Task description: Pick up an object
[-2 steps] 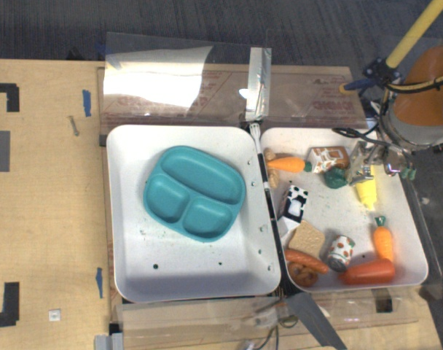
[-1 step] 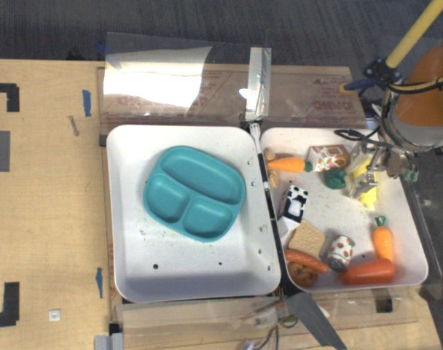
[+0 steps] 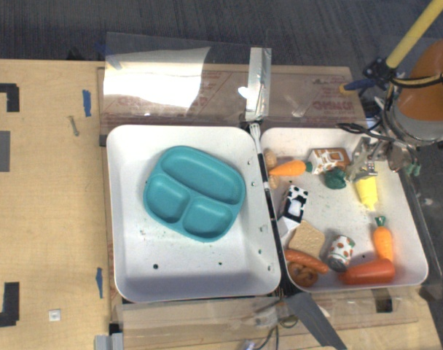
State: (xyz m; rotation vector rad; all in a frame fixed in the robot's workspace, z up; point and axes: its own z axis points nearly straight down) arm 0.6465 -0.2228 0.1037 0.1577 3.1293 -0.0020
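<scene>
While the gripper (image 3: 365,165) hangs over the right bin (image 3: 418,254) with metal fingers (image 3: 361,168) whose spread I cannot tell, a glossy yellow corn piece (image 3: 366,192) lies just below them, a dark green lump (image 3: 335,179) just left, and a smooth teal divided plate (image 3: 195,192) well left.

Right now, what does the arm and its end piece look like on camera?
The arm is grey with an orange band above the wrist. Dark cables loop beside it. The gripper is a small silvery metal piece, its details blurred.
</scene>
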